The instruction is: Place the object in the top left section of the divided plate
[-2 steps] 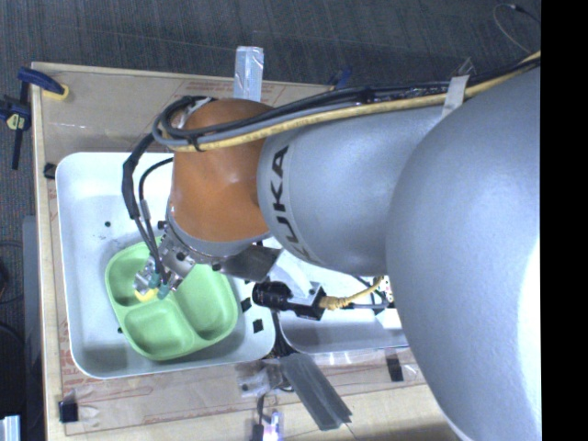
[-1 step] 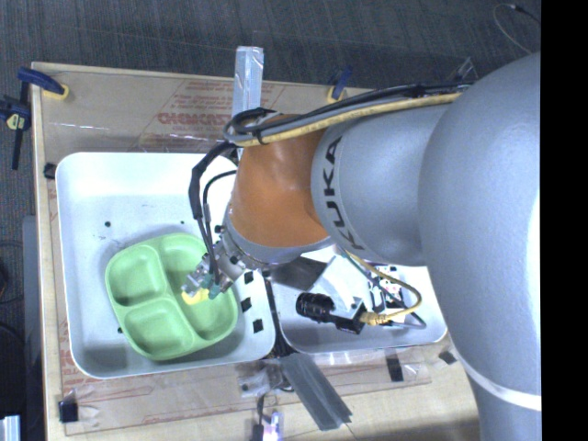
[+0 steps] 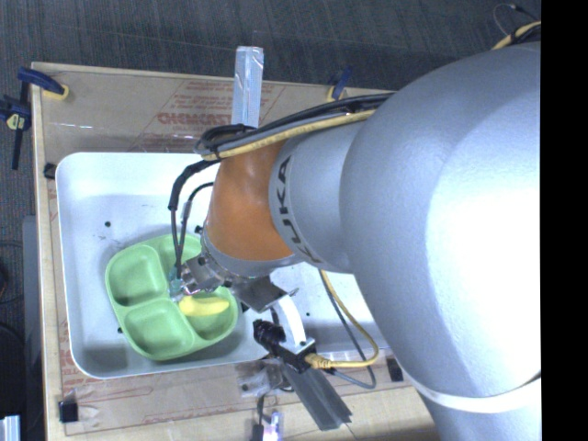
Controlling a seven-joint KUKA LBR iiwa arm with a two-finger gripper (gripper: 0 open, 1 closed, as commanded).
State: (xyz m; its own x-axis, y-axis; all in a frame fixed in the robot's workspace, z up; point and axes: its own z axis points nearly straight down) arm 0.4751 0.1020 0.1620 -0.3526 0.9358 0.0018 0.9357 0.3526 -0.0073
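Note:
A green divided plate (image 3: 140, 274) lies in the left white bin (image 3: 78, 246). A yellow object (image 3: 206, 307) rests in the plate's right-hand section, beside the centre ridge. My gripper (image 3: 187, 285) hangs low over the plate, right above the yellow object's left end, and the wrist hides its tips. The orange band (image 3: 241, 214) and the grey arm cover the plate's upper right part. The plate's upper left and lower sections are bare green.
The big grey arm (image 3: 441, 228) blocks sight of the right bin. A grey upright post (image 3: 248, 85) stands behind the left bin, and blue clamps (image 3: 41, 83) grip the bench's far left edge. Cables (image 3: 344, 361) trail near the front edge.

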